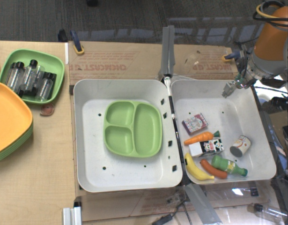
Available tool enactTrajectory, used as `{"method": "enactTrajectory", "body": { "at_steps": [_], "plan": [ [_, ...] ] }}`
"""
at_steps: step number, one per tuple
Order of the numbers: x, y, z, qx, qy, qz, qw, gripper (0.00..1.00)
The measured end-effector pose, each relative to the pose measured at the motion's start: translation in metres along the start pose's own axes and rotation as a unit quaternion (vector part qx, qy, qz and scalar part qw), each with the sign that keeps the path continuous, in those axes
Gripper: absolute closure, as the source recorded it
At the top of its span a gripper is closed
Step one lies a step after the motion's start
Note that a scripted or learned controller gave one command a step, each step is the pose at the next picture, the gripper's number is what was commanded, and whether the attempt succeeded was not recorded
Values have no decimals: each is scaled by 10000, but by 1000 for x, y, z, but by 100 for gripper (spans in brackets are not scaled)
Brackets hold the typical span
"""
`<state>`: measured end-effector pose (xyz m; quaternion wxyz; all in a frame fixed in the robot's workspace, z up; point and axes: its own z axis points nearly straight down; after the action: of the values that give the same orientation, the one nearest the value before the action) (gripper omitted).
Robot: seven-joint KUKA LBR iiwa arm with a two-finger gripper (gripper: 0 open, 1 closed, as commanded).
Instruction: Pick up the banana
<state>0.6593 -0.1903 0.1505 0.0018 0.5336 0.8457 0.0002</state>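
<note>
The curved yellow plastic banana (pixel 196 168) lies at the near left corner of the right shallow white bin (pixel 256 139), touching a red sausage-shaped toy (pixel 213 169) with a green plastic bottle (pixel 229 166) just beyond. An orange toy carrot (pixel 200 138) and a small black-and-white carton (pixel 207 147) sit further in. The hand (pixel 233 86) hangs over the bin's far right corner, well apart from the banana; whether it is apart or together cannot be told. The left bin holds a green divided plate (pixel 133 128).

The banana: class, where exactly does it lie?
The banana lies in the right bin's near-left corner, beside the red sausage, below the milk carton.
</note>
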Motion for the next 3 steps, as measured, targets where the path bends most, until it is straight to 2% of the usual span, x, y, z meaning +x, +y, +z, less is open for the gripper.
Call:
{"method": "enactTrajectory", "body": {
  "at_steps": [1,2,3],
  "plan": [
    [-15,-25,-29,-7,-6,-1391,9903,100],
    [-13,-47,-9,-1,4,-2917,9565,100],
    [3,-78,-11,-12,4,-4959,8684,100]
  ]
}}
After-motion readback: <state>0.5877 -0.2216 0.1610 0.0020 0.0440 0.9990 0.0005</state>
